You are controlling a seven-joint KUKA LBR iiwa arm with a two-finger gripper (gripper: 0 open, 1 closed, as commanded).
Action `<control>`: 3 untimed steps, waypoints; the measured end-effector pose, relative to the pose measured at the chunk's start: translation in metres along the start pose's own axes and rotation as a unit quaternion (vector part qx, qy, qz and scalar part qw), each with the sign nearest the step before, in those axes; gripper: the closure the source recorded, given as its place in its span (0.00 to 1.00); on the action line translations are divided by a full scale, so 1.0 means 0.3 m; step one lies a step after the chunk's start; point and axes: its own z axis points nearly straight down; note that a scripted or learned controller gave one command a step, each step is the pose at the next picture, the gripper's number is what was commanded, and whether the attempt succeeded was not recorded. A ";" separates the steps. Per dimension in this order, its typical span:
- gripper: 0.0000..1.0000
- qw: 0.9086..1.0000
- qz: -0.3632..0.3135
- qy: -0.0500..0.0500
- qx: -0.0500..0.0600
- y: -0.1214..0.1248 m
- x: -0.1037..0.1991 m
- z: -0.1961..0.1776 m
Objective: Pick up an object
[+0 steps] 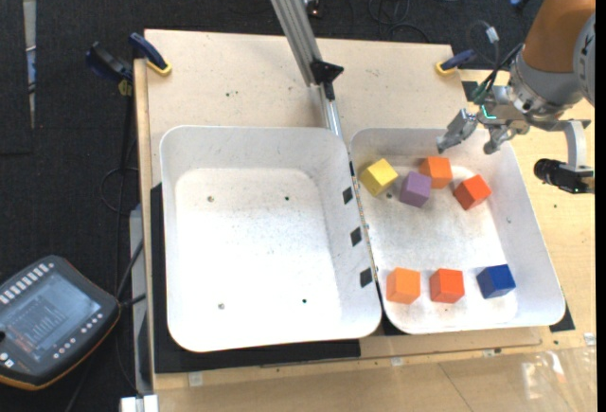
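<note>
Several small blocks lie in the right bin [530, 240]: a yellow block [380, 176], a purple block [415, 189], an orange block [437, 170] and a red-orange block [472, 191] near the back, then an orange block [403, 285], a red-orange block [447, 285] and a blue block [495, 280] along the front. My gripper [476, 133] hangs over the bin's back rim, just behind and to the right of the back orange block. Its two fingers are spread apart with nothing between them.
The left bin [189, 164] sits beside the right one. A slanted metal pole [289, 8] comes down to the bench at the back, between the bins. Clamps [150, 53] sit at the bench's back corners. A teach pendant [47, 315] lies at the lower left.
</note>
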 end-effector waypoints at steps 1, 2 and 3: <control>0.00 1.000 -0.001 -0.001 -0.002 0.004 0.001 -0.012; 0.00 1.000 0.001 -0.001 0.000 -0.011 -0.030 0.165; 0.00 1.000 0.001 0.001 -0.005 -0.003 -0.026 0.329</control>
